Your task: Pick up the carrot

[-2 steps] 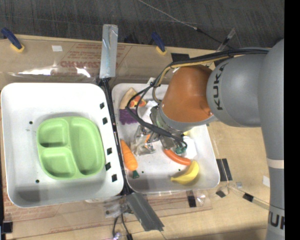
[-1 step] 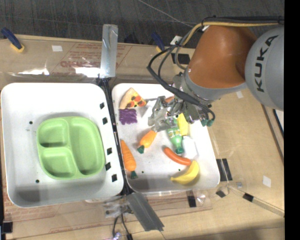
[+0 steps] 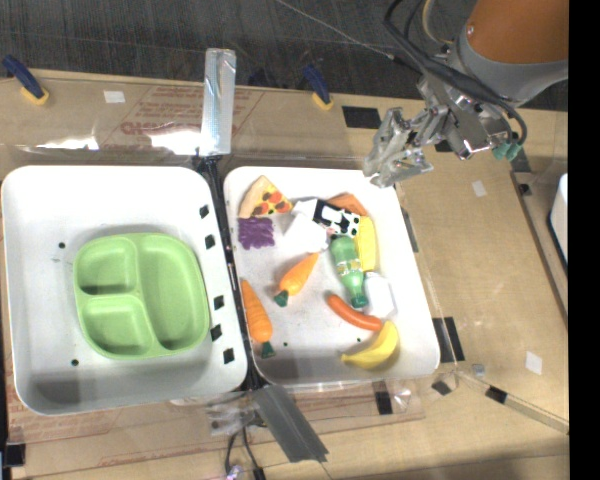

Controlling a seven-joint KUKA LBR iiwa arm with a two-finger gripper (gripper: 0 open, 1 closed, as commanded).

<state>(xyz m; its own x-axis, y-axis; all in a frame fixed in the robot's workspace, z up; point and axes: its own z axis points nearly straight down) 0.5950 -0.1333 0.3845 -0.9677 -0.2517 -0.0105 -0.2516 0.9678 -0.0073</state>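
Observation:
Two carrots lie in the right bin (image 3: 410, 268). One carrot (image 3: 299, 273) rests at a slant near the bin's middle, its green tip pointing to the lower left. A second carrot (image 3: 257, 315) lies along the bin's left wall. My gripper (image 3: 394, 160) hangs above the bin's far right corner, well up and to the right of both carrots. Its fingers stand open with nothing between them.
The right bin also holds a pizza slice (image 3: 265, 198), purple grapes (image 3: 257, 232), a green bottle (image 3: 347, 268), a red sausage (image 3: 355, 313), a banana (image 3: 376, 348) and a black-and-white piece (image 3: 332, 216). A green divided plate (image 3: 140, 293) sits in the left bin (image 3: 30, 228).

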